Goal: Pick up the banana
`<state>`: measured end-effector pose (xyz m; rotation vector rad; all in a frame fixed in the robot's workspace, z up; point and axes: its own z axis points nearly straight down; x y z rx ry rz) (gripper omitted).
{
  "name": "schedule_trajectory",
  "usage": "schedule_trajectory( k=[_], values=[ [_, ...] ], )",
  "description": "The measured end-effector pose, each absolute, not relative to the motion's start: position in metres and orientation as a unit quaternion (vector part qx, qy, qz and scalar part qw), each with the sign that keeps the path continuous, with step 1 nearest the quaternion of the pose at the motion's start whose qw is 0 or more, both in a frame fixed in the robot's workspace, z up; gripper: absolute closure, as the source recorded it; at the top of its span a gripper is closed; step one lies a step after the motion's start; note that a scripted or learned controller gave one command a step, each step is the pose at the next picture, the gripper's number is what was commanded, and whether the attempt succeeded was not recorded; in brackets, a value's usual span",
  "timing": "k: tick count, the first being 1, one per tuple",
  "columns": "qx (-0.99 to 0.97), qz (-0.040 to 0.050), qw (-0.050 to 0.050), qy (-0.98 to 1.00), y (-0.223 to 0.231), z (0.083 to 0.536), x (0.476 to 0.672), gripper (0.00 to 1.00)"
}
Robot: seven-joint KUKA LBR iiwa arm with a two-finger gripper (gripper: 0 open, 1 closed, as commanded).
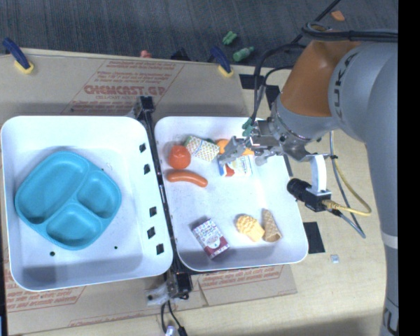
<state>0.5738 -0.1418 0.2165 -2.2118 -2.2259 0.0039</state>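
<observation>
- The grey metal two-finger claw (pixel 232 158) hangs low in the right shallow white bin (pixel 294 238); whether its fingers are apart or together, I cannot tell.
- No banana is identifiable.
- An orange sausage-shaped toy (pixel 187 179) lies just left of the claw, beside a round red-orange tomato (pixel 180 157).

Dark grey carpet (pixel 91 9) beyond a cardboard-covered bench (pixel 119 82), blue clamps (pixel 17 54) at its edge.

Yellow banana (pixel 248 225), lying flat, right bin's near side
</observation>
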Motion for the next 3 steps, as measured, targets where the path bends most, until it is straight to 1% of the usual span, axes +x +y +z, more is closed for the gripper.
schedule_trajectory(
  k=[1,2,3],
  values=[
    [-0.730,0.0013,0.002,-0.684,-0.110,0.091,0.561,0.00],
    [-0.596,0.0011,0.003,-0.803,-0.093,0.091,0.568,0.00],
    [-0.562,0.0028,0.005,-0.827,-0.121,0.090,0.631,0.00]
  ],
)
